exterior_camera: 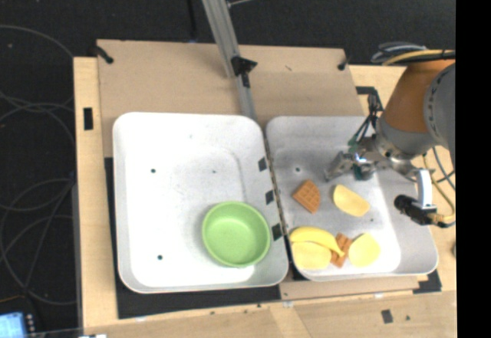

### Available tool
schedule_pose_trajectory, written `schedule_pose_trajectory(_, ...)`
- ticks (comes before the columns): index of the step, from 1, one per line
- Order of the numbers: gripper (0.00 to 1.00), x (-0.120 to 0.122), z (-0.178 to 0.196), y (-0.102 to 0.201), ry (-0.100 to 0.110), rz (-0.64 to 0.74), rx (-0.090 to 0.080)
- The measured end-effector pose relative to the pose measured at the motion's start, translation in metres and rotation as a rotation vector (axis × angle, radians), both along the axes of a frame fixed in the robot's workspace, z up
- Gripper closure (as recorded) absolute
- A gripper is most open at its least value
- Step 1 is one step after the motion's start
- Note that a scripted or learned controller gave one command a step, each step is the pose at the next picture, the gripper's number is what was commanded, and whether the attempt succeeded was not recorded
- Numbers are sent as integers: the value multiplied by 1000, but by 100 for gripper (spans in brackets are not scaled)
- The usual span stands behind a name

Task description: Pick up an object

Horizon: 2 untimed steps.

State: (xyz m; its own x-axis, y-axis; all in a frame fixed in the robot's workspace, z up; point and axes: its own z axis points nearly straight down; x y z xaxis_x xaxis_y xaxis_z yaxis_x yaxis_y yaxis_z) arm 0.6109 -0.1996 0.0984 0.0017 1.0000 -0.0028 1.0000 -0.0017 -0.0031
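In the right bin (pixel 307 137) on the desk (pixel 169 80), the end effector (pixel 347 164) hangs low near the middle, just up from a pale yellow piece (pixel 351 201) at its 6 o'clock; nothing sits between its fingers, and I cannot tell their spread. A waffle-like orange square (pixel 307 196) lies at its 8 o'clock. The left bin (pixel 176 152) holds a green bowl (pixel 236 233) toward 5 o'clock.
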Motion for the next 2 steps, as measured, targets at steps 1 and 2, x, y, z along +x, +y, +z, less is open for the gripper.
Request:
schedule_pose_trajectory(1,100,2,14,-1,-8,-1,0)
schedule_pose_trajectory(2,100,-2,76,-7,-11,1,1)
